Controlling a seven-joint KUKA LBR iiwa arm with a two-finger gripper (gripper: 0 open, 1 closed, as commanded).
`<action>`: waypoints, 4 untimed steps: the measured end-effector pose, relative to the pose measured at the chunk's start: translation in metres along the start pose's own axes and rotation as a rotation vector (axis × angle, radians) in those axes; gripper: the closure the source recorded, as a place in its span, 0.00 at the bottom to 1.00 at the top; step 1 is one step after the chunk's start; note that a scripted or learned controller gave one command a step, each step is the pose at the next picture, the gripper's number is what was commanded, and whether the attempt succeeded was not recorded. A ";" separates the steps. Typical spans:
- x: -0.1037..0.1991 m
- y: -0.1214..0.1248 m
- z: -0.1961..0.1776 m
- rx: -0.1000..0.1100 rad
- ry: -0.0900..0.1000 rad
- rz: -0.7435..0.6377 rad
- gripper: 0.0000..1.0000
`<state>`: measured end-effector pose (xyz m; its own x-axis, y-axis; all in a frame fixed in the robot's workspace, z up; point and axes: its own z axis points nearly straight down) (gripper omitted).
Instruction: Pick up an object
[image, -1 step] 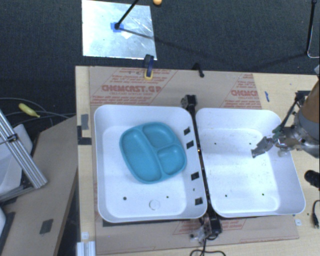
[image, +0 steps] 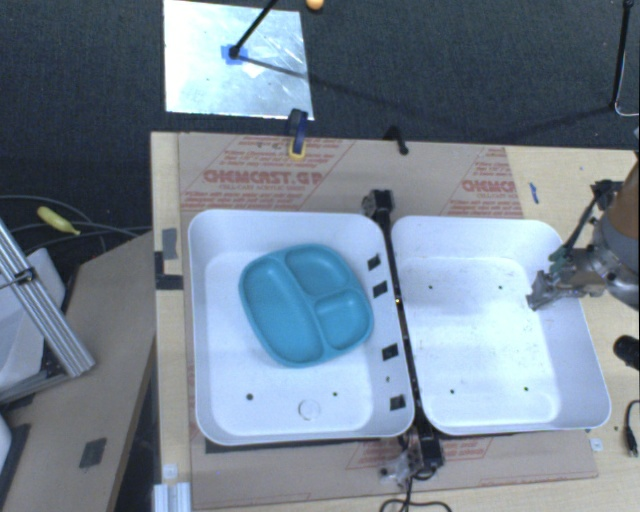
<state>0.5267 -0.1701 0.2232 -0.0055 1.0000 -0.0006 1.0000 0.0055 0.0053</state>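
Blue plate (image: 305, 317) near "CHEMCAST GP" board (image: 262, 177)

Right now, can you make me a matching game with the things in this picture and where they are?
Things:
1. plate
2. gripper
3. clamp

Places:
A. over the right bin's right side
B. at the bench's far edge
C. in the left bin

Pairs: 1-C, 2-A, 3-B

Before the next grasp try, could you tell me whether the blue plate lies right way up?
Right way up: the plate lies flat in the left bin, its three compartments facing the camera.
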 end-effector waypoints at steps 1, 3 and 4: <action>0.057 -0.040 -0.088 -0.001 0.001 -0.003 1.00; 0.199 -0.027 -0.038 0.005 0.003 -0.005 1.00; 0.252 -0.037 -0.153 -0.009 0.006 -0.006 1.00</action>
<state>0.4874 0.0820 0.3759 -0.0116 0.9999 0.0050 0.9998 0.0116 0.0141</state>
